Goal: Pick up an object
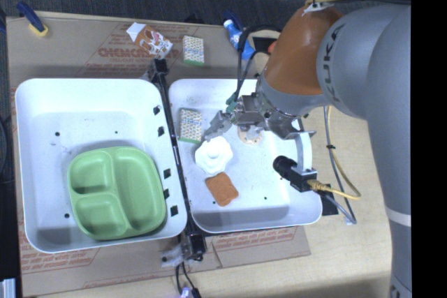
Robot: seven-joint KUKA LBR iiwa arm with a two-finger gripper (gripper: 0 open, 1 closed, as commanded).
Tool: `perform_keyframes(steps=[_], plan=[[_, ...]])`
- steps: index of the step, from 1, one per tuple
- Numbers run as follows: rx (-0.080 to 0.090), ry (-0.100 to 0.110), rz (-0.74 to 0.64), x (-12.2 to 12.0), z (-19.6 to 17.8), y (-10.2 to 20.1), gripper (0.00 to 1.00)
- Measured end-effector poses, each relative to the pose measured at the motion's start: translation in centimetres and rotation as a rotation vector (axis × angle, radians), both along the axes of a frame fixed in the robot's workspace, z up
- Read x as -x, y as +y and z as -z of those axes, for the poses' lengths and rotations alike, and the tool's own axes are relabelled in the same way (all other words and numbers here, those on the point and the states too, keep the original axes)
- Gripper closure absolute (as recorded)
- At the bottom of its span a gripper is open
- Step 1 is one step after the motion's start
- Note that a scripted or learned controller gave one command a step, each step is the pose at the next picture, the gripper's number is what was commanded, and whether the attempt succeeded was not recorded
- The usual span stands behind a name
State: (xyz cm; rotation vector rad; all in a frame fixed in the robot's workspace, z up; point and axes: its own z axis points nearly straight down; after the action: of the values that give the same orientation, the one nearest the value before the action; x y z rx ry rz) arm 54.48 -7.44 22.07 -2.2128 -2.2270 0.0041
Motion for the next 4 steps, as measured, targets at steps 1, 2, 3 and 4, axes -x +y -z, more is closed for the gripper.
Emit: perform_keyframes(steps=[1, 2, 3, 4], plan=[[-0.001, -0.002, 0.0, 5.7, -5.9, 4.4, 0.0], [0.0, 0.0, 0.0, 6.9, 3.0, 3.5, 0.0], [0.001, -0.005, 0.001, 1.6, -5.6, -0.9, 0.0], [0.0, 0.0, -0.001, 6.0, -4.3, 5.2, 0.0]])
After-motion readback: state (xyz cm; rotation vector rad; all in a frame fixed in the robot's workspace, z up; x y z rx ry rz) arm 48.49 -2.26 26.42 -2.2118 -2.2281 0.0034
